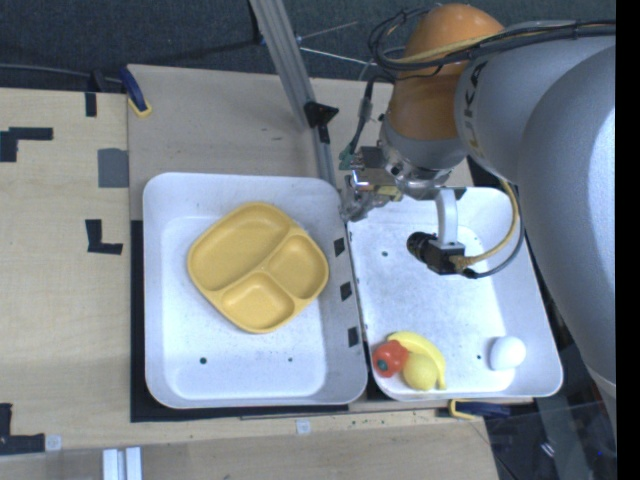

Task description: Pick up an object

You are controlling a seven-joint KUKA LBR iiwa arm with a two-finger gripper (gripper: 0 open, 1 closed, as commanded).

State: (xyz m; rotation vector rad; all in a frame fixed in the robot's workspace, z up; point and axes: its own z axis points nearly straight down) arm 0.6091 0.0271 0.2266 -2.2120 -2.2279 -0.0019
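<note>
**Toy fruit at the near edge of the right bin**

Toy fruit [410,360], red and yellow, lies at the near edge of the right bin [455,298], a white ball [507,352] beside it. Farther back, above the bin's far left corner, hangs the gripper [360,200]; its opening cannot be told.

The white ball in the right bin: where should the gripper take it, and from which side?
Grip the white ball across its middle, coming straight down from above. It is round, so any finger line works, but it sits near the right bin's near right corner. Setting the fingers parallel to the closest wall likely avoids the rim.
</note>
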